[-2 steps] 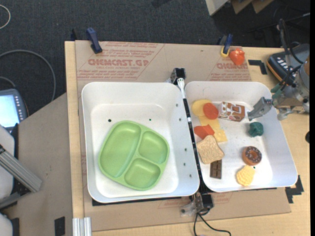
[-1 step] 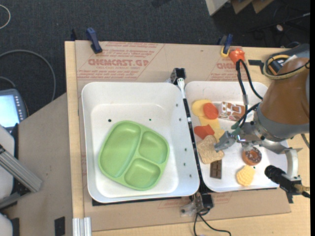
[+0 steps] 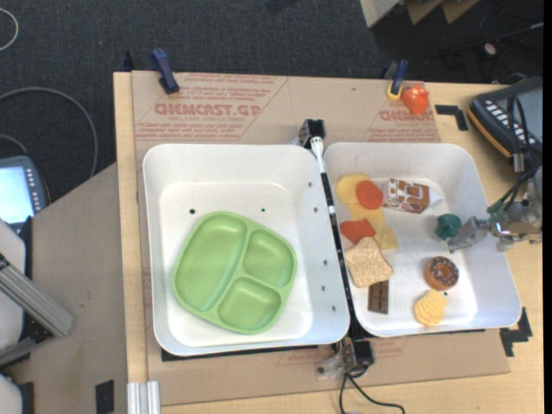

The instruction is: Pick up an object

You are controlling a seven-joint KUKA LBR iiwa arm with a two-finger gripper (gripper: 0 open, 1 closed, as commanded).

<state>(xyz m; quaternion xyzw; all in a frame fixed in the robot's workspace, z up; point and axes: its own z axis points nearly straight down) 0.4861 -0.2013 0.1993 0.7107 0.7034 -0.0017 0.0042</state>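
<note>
Claw [image 3: 473, 234]: at right bin's [image 3: 496, 304] right side, finger state impossible to tell. Nearest item: teal piece [image 3: 448, 226], just left of claw tip; donut [image 3: 441, 272] below-left.

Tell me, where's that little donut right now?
The donut lies in the right-hand bin, toward its near right part, just above a yellow toy and below the teal piece.

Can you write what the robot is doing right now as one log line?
hand: over right bin, beside teal toy | grip: unclear | green plate: in left bin | pick: not yet seen
</note>
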